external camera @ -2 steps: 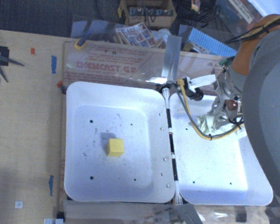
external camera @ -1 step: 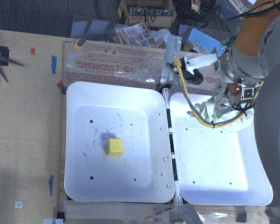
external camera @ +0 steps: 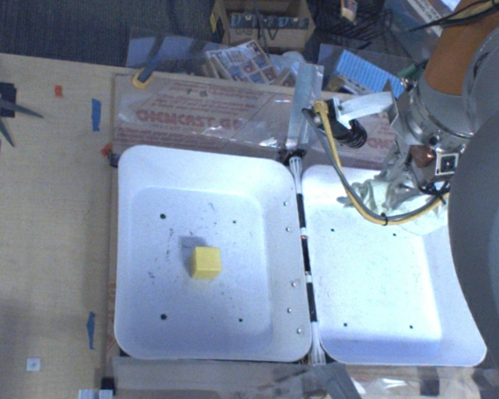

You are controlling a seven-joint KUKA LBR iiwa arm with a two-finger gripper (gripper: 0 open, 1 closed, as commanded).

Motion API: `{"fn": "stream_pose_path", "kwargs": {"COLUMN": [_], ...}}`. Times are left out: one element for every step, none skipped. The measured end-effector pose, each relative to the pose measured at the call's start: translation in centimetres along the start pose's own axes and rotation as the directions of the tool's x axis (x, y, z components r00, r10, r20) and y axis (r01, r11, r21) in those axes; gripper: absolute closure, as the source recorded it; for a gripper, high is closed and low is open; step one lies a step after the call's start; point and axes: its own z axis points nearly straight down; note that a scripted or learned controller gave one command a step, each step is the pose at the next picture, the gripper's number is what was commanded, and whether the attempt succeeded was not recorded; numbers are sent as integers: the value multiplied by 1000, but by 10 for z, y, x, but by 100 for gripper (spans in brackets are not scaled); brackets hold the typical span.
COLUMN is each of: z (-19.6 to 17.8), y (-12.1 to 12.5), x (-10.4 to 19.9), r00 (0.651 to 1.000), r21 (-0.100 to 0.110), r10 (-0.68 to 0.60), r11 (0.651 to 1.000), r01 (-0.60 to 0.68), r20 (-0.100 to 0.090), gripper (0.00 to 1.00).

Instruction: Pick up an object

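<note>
Yellow block (external camera: 206,262) sits near the middle of the left bin (external camera: 146,176); it looks small, light and rigid, best pinched across two flat sides. Over the right bin's (external camera: 447,336) far edge hangs the gripper (external camera: 389,192), grip state unclear.

glossy white plastic bins (external camera: 146,184), wooden bench (external camera: 34,244)

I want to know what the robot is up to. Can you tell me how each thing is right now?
Yellow block: sitting loose in the left bin, nothing touching it.
Right bin: flat on the bench, next to the left bin.
Pincer: over the far edge of the right bin, away from the block; too blurry to tell more.
Yellow cable: hanging in a loop from the arm.
</note>
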Motion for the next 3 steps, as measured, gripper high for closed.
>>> {"fn": "stream_pose_path", "kwargs": {"z": [-33,-65,-39], "y": [58,16,25], "x": [20,21,33], "r00": [1000,1000,991], "r21": [0,0,2], "r10": [12,9,-136], "r11": [1000,1000,991], "r01": [-12,-9,136], "r20": [-4,-5,1], "gripper": [100,100,100]}}
